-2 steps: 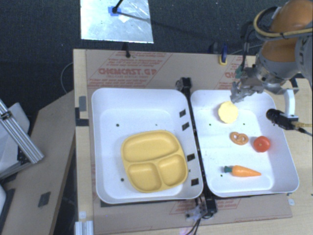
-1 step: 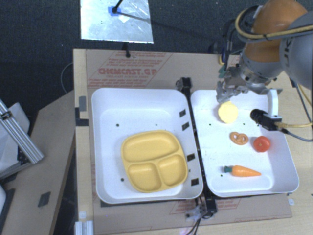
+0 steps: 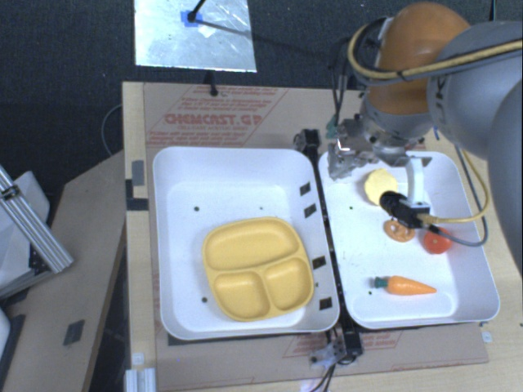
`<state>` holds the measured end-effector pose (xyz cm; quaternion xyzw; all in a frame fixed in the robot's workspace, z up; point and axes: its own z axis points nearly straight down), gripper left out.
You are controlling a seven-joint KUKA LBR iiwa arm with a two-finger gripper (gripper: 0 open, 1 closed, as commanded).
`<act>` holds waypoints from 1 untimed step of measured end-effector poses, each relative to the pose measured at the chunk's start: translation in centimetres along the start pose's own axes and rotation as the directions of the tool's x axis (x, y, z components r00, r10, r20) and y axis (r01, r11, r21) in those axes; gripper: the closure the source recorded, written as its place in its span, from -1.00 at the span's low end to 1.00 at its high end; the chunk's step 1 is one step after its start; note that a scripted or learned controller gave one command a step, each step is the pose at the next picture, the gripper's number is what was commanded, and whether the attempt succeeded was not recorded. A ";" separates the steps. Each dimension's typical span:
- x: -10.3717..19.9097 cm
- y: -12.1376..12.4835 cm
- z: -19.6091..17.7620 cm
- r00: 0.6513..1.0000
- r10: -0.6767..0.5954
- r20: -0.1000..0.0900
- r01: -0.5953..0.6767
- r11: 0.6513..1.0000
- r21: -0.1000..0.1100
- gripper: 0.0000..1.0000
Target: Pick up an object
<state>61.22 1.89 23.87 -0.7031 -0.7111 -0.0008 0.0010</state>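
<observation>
My gripper [image 3: 378, 170] hangs low over the back of the right bin [image 3: 478, 268], under the orange band of the arm. Directly beneath it lies a pale yellow round object [image 3: 377, 188], partly covered by the gripper's body. I cannot tell whether the gripper touches it. Just in front lie a brown-orange slice [image 3: 400, 232] and a red tomato [image 3: 437, 242]. An orange carrot [image 3: 406, 285] with a green stub rests near the bin's front.
The left bin [image 3: 184, 186] holds a yellow divided plate [image 3: 257, 266]. A black hinge strip [image 3: 320, 219] separates the bins. A yellow cable [image 3: 458, 219] loops over the right bin. A shiny foil sheet [image 3: 194, 23] lies behind the bench.
</observation>
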 end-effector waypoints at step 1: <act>6.0 -1.0 1.3 1.000 0.000 0.000 0.000 1.000 0.000 1.00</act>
